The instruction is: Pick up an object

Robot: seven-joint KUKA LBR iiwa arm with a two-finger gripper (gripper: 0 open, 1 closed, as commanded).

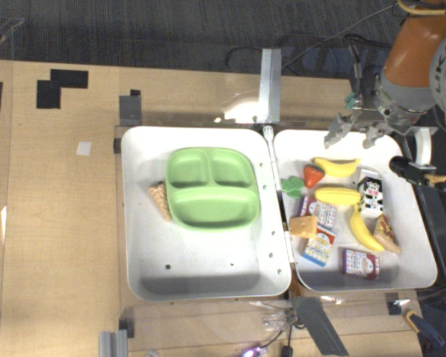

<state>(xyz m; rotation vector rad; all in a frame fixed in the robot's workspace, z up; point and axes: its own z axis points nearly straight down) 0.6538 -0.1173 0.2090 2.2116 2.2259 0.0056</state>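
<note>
My gripper (354, 134) hangs above the far edge of the right bin (424, 270), fingers spread open with nothing between them. Just below it lies a yellow banana (337, 166) beside a red strawberry (313, 175). Further down are a second banana (337, 195), a third banana (364, 230), a black-and-white carton (369, 193), a tan cheese block (303, 225), small printed packets (324, 216) and a dark red box (359, 262). A green leafy piece (292, 187) lies at the bin's left wall.
The left bin (141, 274) holds a green divided plate (210, 187) with a brown cracker-like item (160, 198) at its left edge. A metal post (270, 80) stands behind the divider between the bins.
</note>
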